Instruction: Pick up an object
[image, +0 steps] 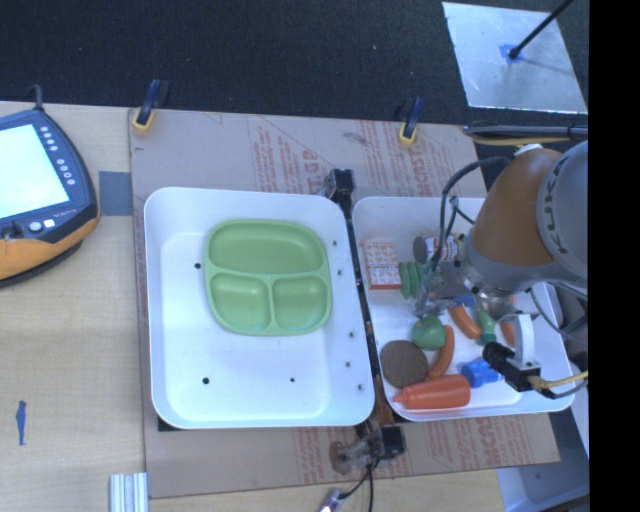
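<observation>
**Claw descending into the right bin's clutter, grasp not yet confirmed**

Nearest the camera, a red-orange bottle-like piece (434, 393) is lying along the right bin's (385, 215) front wall, with a brown disc (403, 362) and a blue piece (479, 374) just beside it. Mid-bin, the claw (437, 292) is sitting low among green and orange toy food (432, 333); I cannot tell its finger spread. Farther back, a red-and-white packet (380, 263) is lying flat. Judging the step: reaching in. Next move is calling for closing on one item, then lifting clear
</observation>
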